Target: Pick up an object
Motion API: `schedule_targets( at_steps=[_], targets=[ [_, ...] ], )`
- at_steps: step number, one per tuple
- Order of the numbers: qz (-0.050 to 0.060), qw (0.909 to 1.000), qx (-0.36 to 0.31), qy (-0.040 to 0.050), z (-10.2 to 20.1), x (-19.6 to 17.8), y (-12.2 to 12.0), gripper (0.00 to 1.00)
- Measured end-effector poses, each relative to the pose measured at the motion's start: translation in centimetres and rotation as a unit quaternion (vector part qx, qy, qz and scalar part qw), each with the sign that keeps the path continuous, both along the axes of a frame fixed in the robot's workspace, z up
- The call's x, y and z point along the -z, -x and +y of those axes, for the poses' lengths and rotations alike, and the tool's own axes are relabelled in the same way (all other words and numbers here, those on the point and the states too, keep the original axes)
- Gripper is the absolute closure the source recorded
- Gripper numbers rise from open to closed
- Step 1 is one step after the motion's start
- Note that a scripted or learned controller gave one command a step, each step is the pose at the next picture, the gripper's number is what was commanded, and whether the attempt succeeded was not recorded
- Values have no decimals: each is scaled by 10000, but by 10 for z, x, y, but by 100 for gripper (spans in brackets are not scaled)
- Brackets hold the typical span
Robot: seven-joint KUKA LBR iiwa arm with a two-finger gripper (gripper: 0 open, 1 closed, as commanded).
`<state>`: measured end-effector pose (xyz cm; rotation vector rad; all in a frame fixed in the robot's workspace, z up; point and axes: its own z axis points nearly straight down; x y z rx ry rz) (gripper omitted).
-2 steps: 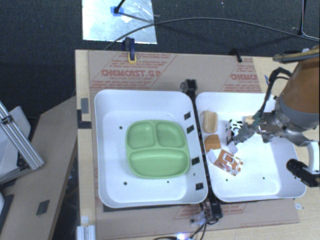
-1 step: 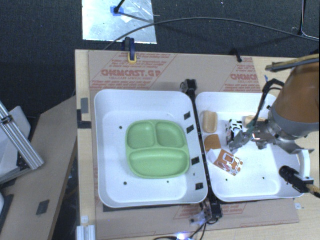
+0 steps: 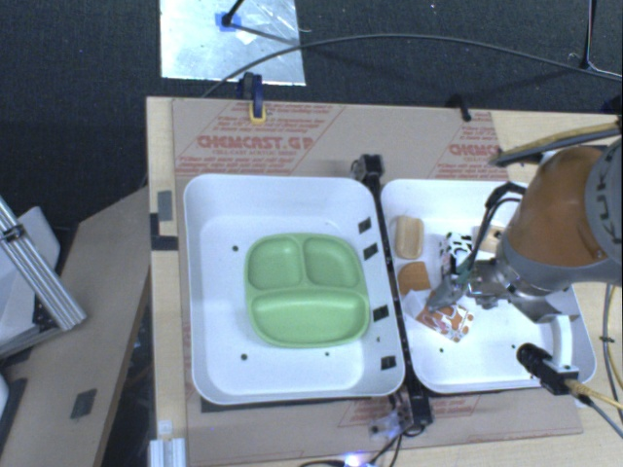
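Observation:
The right bin (image 3: 492,370) holds a pale tan bread-like piece (image 3: 408,233), a smaller brown piece (image 3: 415,277), a black-and-white patterned object (image 3: 458,249) and a red-and-white packet (image 3: 451,322). My gripper (image 3: 449,296) reaches in from the right and hangs low over the packet's upper edge, just right of the brown piece and below the black-and-white object. The wrist hides the part of the bin behind it.
A green divided plate (image 3: 307,290) lies in the middle of the left bin (image 3: 209,261). A black divider with clips (image 3: 387,290) runs between the two bins. The arm's grey and orange body (image 3: 560,227) covers the right bin's far right side.

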<state>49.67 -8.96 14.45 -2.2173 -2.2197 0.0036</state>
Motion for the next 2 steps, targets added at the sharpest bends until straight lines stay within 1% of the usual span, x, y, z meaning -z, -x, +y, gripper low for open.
schedule_targets(
  at_steps=[1,2],
  targets=[
    [-51,10000,2,19,5,58,2,0],
    [-63,10000,7,16,4,45,1,100]
  ],
)
